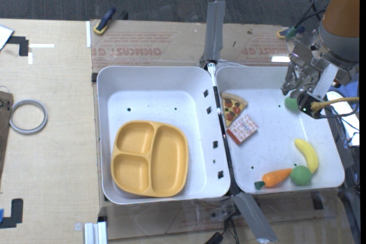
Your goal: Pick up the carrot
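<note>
— Starting at the left of the bench?
— Tape ring (27, 116) lying flat on the wood, out of play. Then the left bin (103, 123), holding a yellow divided plate (151, 158) toward its front.
— And past the divider?
— Right bin (269, 123): toy pizza slice (233, 107) near the left wall, small red-and-white box (242, 128) just beside it. Further along, at the front wall, the carrot (275, 178), lying flat, right end against or nearly against a green ball (301, 175). Banana (308, 154) just behind that ball.
— Awkward spot?
— Probably. Hemmed in by ball and wall, so likely best gripped across the free middle of the body.
— And the jaws?
— Hanging below the arm (342, 14) toward the back right of that bin, next to a small green object (292, 103), well apart from the carrot. Released or clenched, cannot tell
</note>
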`<state>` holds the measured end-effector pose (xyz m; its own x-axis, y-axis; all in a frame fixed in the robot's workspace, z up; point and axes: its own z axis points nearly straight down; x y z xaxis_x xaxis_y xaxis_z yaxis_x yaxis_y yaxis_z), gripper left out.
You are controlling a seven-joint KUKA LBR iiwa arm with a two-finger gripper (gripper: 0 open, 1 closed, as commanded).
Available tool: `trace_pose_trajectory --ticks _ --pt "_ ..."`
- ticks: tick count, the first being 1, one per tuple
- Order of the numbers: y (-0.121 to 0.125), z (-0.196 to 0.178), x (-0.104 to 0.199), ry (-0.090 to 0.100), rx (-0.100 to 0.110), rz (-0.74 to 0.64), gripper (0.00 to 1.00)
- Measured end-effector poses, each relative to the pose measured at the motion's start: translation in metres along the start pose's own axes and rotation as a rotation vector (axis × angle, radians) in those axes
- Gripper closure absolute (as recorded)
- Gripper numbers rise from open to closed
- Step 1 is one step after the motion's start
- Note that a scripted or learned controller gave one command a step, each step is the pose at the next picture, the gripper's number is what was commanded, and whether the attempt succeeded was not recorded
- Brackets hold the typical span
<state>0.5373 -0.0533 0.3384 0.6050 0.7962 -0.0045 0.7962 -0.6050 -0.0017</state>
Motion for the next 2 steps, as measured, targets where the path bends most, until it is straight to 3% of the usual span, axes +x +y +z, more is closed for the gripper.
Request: trace_pose_trajectory --ticks 1,2 --pt "-0.034 0.072 0.049 -0.001 0.002 0.063 1.0" --pt "-0.065 0.148 0.102 -0.001 0.002 -0.029 1.0"
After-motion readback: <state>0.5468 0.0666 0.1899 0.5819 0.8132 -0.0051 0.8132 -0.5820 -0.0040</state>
